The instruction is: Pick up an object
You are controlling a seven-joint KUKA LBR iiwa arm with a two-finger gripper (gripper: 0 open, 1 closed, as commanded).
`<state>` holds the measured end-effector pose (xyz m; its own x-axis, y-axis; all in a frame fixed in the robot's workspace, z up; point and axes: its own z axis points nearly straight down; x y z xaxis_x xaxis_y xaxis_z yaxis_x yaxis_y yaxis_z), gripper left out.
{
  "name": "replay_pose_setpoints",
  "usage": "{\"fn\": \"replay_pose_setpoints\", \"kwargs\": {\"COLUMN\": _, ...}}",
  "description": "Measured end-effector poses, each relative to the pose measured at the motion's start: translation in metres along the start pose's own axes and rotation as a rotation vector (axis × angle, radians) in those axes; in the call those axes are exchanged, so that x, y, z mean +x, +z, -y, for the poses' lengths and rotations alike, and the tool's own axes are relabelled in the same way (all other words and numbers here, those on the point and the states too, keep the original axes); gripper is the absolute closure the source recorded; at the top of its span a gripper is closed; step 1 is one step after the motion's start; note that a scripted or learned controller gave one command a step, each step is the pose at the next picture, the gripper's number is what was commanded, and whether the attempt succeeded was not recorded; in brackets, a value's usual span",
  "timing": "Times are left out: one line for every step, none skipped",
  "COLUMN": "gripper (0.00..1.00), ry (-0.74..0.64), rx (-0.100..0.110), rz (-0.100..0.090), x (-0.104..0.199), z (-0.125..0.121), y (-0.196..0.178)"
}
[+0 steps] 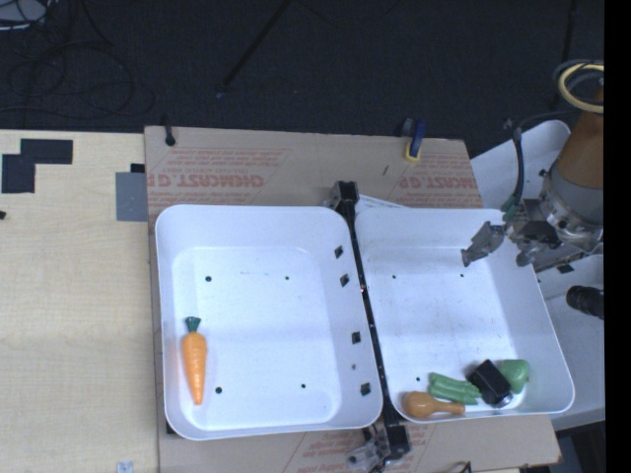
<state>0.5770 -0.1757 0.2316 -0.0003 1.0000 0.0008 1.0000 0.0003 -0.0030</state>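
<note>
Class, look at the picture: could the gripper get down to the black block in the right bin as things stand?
Probably yes. The gripper hangs over the right bin, and the black block lies uncovered on top of the green toys near the front wall. That wall might crowd the fingers.

A toy carrot [194,359] lies in the left bin [251,225]. The gripper [490,240] hangs over the right bin [444,227], well apart from the green, black and tan toys [471,387] at its near edge.

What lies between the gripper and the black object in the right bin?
In the camera view, bare white floor of the right bin lies between the gripper and the black block-shaped object; nothing sits on that stretch.
</note>
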Motion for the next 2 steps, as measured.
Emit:
{"fn": "replay_pose_setpoints", "kwargs": {"gripper": 0.0, "ry": -0.002, "rx": 0.006, "rz": -0.003, "x": 0.024, "z": -0.045, "y": 0.105}}
{"fn": "replay_pose_setpoints", "kwargs": {"gripper": 0.0, "ry": -0.006, "rx": -0.02, "rz": 0.002, "x": 0.079, "z": -0.054, "y": -0.1}}
